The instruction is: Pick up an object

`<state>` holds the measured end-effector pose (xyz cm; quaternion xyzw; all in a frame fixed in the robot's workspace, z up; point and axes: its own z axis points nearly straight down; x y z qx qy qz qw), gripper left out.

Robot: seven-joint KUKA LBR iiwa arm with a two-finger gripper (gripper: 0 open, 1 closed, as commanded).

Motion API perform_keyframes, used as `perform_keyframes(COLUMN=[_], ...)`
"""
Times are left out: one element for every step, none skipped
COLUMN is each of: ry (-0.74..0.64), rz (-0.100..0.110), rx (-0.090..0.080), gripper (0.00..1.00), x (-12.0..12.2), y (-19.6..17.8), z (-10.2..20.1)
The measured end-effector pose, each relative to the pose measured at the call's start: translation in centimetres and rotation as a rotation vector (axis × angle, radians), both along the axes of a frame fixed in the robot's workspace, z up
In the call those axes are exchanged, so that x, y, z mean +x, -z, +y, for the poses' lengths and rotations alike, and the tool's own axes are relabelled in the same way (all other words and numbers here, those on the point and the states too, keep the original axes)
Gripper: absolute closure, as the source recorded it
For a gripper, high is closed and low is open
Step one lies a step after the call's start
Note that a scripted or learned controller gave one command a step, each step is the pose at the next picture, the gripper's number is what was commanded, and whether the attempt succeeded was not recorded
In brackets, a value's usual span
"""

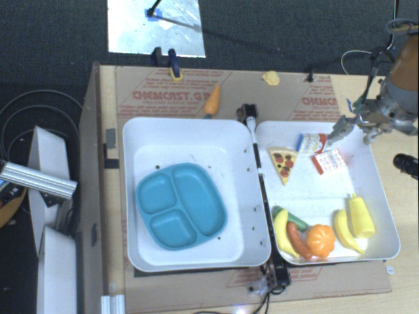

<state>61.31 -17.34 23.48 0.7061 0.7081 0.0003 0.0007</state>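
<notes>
A blue divided tray [181, 205] is seen lying flat in the left bin [141, 142]. In the right bin [386, 231], a toy pizza slice [283, 163] lies near the divider, with a blue-and-white packet [308, 142] and a red-and-white carton [328, 161] beside it; bananas [284, 231], an orange [320, 238] and a yellow bottle [361, 217] are grouped at the near edge. The gripper [357, 127] is held over the far right corner, fingers spread, nothing between them.
</notes>
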Motion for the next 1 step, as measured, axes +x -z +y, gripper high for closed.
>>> perform_keyframes(ry=[-0.004], rz=[-0.006], rx=[-0.005], gripper=[0.0], x=[-0.72], y=[15.39], z=[3.49])
